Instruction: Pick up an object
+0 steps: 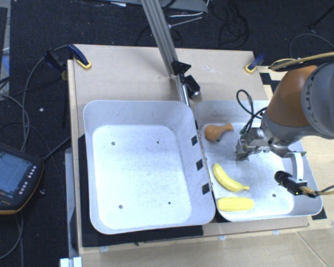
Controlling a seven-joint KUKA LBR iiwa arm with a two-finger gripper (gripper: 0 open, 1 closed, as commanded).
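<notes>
My hand [243, 152] hangs low in the right bin [306, 207], between pear [217, 131] and banana [229, 179], positioned for a pick; finger state indeterminate.

The arm [306, 102] runs off the right edge, so its base and most of its length are cut away. Its grey wrist covers part of the right bin [300, 207], hiding that stretch of the bin floor and the far rim. The end effector [244, 152] is small and dark against the wrist; its fingertips cannot be made out. On the left, the handheld controller [8, 177] is cropped by the edge, its screen too blurred to read
</notes>
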